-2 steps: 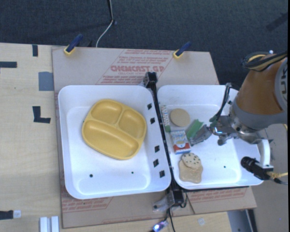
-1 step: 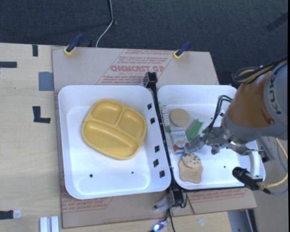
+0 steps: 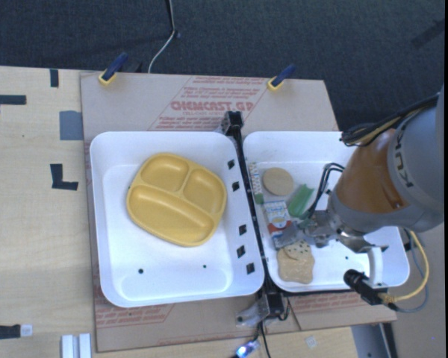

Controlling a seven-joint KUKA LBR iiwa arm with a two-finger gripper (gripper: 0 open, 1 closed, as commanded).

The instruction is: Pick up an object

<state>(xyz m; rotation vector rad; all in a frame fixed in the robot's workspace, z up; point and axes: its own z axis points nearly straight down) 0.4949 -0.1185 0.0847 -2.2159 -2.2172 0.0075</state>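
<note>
Camera view: the claw (image 3: 299,233) hangs low over the cracker (image 3: 296,263) in the right bin (image 3: 399,271), its opening impossible to tell

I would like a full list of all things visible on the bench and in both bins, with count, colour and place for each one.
Bins: 2, white, side by side on a cardboard sheet.
Divided plate: 1, yellow, left bin.
Round disc: 1, tan, right bin, upper left.
Green item: 1, green, right bin, beside the disc.
Small packet: 1, white with print, right bin, below the disc.
Cracker-like piece: 1, beige, right bin, near front edge.
Clamps: 2, blue and yellow, top edge of the cardboard.
Cable: 1, pale, on dark floor.
Arm: 1, grey and orange, over right bin.
Claw: 1, dark, low among the right bin's items.
</note>
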